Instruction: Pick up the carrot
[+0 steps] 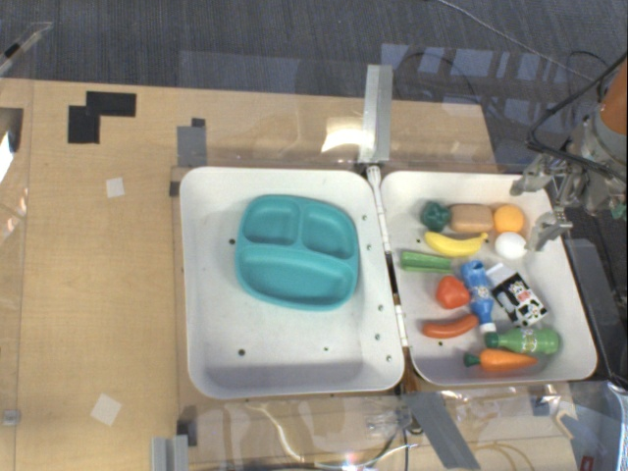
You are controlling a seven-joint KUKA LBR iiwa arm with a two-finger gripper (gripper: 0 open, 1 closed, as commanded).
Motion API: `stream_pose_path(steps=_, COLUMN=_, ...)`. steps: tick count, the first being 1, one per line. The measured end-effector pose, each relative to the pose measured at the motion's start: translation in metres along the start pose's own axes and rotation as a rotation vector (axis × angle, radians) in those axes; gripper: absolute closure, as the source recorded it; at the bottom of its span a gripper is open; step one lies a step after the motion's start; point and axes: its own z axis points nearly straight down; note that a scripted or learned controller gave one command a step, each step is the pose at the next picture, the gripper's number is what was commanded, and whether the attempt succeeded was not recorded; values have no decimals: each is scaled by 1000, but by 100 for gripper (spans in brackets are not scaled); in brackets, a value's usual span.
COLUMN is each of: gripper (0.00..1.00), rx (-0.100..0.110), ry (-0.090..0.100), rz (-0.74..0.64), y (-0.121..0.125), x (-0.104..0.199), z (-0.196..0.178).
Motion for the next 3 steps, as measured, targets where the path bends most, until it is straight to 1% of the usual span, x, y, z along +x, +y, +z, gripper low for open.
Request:
stream_pose_path(steps=1, gripper=0, rx=-4, ry=10, rz=86, y=-3, x=-25, z=104)
stream_pose_path(steps=2, gripper=0, rx=-1, ry=8, rz=90, y=-6, x=-47, z=144)
stream_pose_path(steps=3, gripper=0, rx=-3, ry=18, rz=377, y=-3, x=-47, z=143)
